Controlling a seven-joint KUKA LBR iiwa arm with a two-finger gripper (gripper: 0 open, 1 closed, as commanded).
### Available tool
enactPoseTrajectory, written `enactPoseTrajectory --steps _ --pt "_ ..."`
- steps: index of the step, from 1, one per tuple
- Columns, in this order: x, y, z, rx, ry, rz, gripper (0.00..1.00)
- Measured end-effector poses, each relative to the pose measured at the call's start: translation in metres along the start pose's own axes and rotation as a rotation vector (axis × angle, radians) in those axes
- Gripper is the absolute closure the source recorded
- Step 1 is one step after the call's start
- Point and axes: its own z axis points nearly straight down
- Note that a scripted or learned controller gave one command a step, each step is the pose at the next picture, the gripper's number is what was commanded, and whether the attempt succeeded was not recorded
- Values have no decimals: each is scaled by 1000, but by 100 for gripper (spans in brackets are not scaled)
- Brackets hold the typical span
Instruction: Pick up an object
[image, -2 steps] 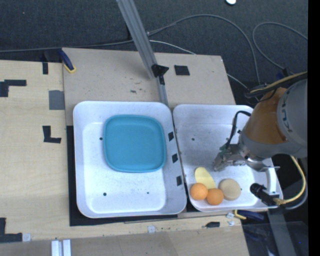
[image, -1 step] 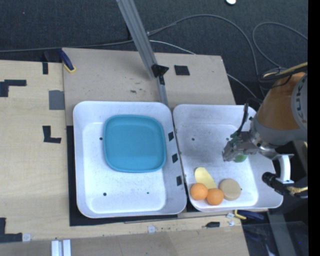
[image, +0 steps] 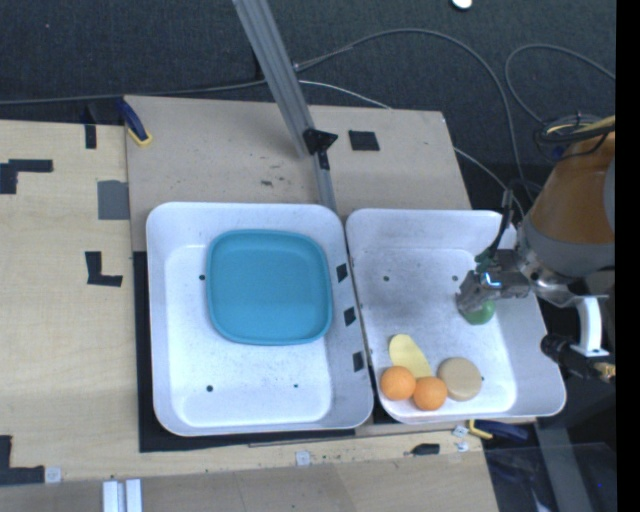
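My gripper (image: 477, 297) hangs over the right side of the right bin (image: 420, 255), right at a small green object (image: 481, 312) that peeks out beneath it. The gripper covers most of that object. Along the bin's front lie a yellow piece (image: 407, 352), two orange balls (image: 398, 383) (image: 430, 393) and a beige round object (image: 461, 378). A square blue plate (image: 269, 285) fills the middle of the left bin (image: 180, 400).
A slanted metal pole (image: 290, 90) rises from behind the bins' junction. Cables loop over the dark floor at the back right. The arm's orange band (image: 575, 190) stands over the right bin's far right edge.
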Motion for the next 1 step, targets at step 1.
enactPoseTrajectory --steps 1 --pt "0 8 -45 0 0 0 100"
